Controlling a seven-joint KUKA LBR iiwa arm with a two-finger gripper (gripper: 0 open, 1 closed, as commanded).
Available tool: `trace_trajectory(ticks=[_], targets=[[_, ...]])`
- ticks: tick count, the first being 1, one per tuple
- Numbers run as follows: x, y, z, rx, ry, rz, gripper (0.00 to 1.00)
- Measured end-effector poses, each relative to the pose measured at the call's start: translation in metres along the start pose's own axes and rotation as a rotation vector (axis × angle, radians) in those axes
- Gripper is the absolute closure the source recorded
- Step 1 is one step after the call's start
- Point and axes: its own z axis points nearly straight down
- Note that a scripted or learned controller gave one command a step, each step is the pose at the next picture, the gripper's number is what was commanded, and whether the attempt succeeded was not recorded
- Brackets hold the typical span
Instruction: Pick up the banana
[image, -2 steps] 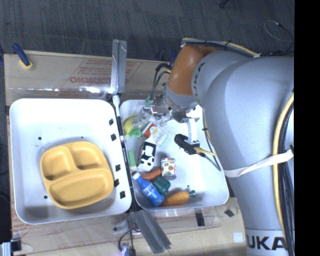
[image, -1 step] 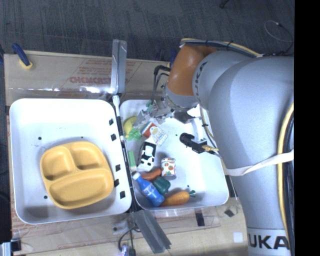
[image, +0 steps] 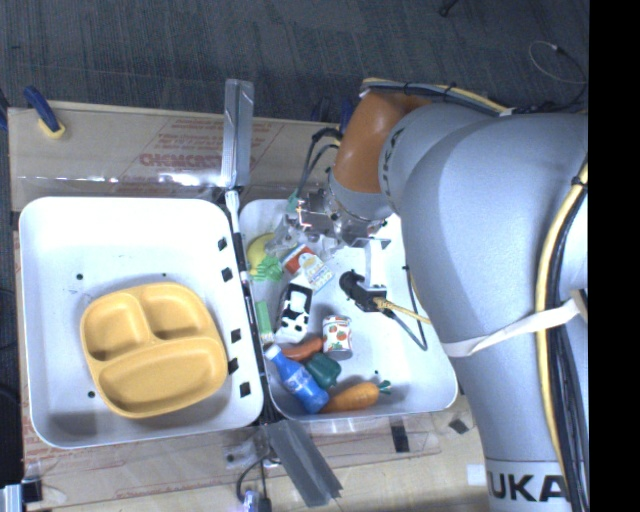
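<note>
The grey arm (image: 480, 260) is reaching in from the right, covering much of the right bin (image: 435, 385). Its orange band (image: 362, 140) is sitting above the wrist. The left bin (image: 60, 240) is holding a yellow divided tray (image: 152, 347). The gripper (image: 318, 222) is hanging over the upper left part of the right bin; how far its fingers are apart cannot be told, nor whether anything is between them. The banana (image: 260, 250) is lying at the bin's left wall, just beside the gripper. Below it a black-and-white toy (image: 294, 310), a small patterned box (image: 337, 335), a blue bottle (image: 296, 381), a dark green piece (image: 324, 371) and an orange carrot (image: 352, 397) are lying clustered.
</note>
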Motion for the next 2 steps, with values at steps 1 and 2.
trace_trajectory(ticks=[1,2], targets=[[0.0019,0.0006,-0.0102,-0.001,0.002,-0.006,1.0],[0.0021,0.0005,-0.0101,-0.001,0.002,-0.006,0.0]])
